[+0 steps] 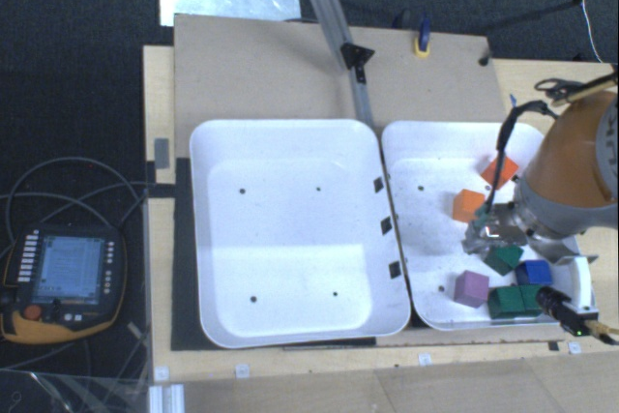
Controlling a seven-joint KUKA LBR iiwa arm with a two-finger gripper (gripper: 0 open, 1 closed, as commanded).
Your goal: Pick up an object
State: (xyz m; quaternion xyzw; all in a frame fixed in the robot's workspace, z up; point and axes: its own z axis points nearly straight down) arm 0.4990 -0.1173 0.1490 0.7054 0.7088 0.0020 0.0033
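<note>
Over the right bin [426, 150], tool [486, 235] state unclear, beside an orange cube [468, 204].

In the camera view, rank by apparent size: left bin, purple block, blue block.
1. Left bin, by far the largest.
2. Purple block.
3. Blue block, though the arm partly hides it, so its place below the purple block is unsure.

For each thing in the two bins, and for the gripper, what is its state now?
Left bin: flat on the bench.
Right bin: holds the blocks.
Orange blocks: two, lying near the arm.
Purple block: lying free, apart from the gripper.
Green blocks: lying in the bin.
Blue block: lying between the green ones.
Gripper: low in the right bin, among the blocks.
</note>
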